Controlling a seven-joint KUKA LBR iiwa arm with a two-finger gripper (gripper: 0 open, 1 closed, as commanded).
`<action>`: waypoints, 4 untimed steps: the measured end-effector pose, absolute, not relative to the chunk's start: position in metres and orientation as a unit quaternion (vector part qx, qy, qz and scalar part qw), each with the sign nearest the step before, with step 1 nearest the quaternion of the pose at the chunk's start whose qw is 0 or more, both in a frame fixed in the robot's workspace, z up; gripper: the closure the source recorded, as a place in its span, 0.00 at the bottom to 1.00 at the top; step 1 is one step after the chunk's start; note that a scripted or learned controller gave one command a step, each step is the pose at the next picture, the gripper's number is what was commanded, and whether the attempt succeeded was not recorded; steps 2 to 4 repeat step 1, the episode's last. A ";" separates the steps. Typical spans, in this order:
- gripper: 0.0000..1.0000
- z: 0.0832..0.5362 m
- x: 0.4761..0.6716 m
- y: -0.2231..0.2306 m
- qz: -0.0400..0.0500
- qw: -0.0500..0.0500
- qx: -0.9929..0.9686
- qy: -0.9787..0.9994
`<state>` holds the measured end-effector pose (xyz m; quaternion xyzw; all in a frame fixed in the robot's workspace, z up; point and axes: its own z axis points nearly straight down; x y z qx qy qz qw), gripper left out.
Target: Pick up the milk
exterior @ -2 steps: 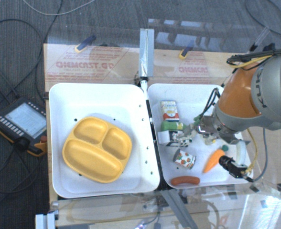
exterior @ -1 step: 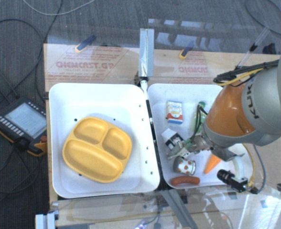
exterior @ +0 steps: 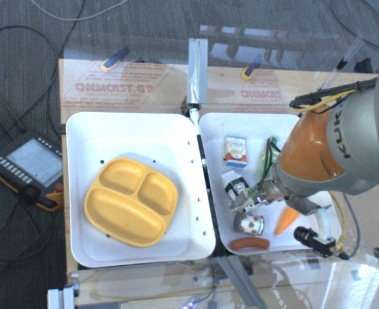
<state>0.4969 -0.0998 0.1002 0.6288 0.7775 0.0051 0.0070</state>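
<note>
Milk (exterior: 235, 151) is the small carton with the red-orange and white print, lying in the right bin (exterior: 210, 172), upper-left part, near the wall that meets the left bin. I read it as a toy-size carton: light, stiff-ish card or plastic, flat faces, probably a bit slick, will slide or tip if nudged off-centre. Best hold, in my judgement, is across the two long side faces at mid-height, fingers closing along the short axis. Long axis runs roughly up-down in the camera view, slightly tilted; which end is the top I can't make out at this resolution. It looks flat on a broad face, not standing. Just below it sits a small black-and-white item (exterior: 236, 187), then a white can-like thing with red marks (exterior: 249, 224), a sausage (exterior: 249, 243) at the bin's near edge and a carrot (exterior: 286, 221) to the right. Gripper (exterior: 252, 198) is down among that clutter, below the milk and apart from it; can't tell how far the hand is open or whether it has anything. Arm body hides much of the bin's right side. Left bin (exterior: 77, 172) holds a yellow divided tray (exterior: 131, 201), well apart from all this.
</note>
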 end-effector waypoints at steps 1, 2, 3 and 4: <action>1.00 0.183 0.546 -0.049 -0.001 0.000 0.623 0.782; 1.00 0.183 0.546 -0.049 -0.001 0.000 0.623 0.782; 1.00 0.183 0.546 -0.049 -0.001 0.000 0.623 0.782; 1.00 0.183 0.546 -0.049 -0.001 0.000 0.623 0.782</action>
